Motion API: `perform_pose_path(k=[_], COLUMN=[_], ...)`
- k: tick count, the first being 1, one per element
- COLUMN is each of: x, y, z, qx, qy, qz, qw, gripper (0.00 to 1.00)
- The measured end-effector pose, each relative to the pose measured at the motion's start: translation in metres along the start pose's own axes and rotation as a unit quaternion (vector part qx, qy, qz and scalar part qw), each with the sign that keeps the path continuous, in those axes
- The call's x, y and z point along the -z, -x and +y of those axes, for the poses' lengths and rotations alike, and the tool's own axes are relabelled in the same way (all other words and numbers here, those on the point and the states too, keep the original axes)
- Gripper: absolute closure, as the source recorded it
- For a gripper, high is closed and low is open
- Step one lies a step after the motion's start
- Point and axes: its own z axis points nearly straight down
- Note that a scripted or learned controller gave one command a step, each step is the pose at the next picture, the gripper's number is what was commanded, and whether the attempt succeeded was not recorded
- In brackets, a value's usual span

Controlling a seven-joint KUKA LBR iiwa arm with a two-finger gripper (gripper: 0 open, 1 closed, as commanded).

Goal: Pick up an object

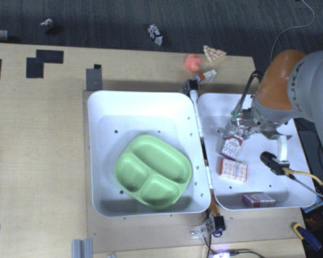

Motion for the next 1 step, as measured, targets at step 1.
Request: perform_pose_path(k=[1], x=[0.1305], y=[-0.0447], z=[-0.0292], qx=[0.000], qy=[-0.004], qz=[0.001], qw=[1.0000], gripper=[1.00])
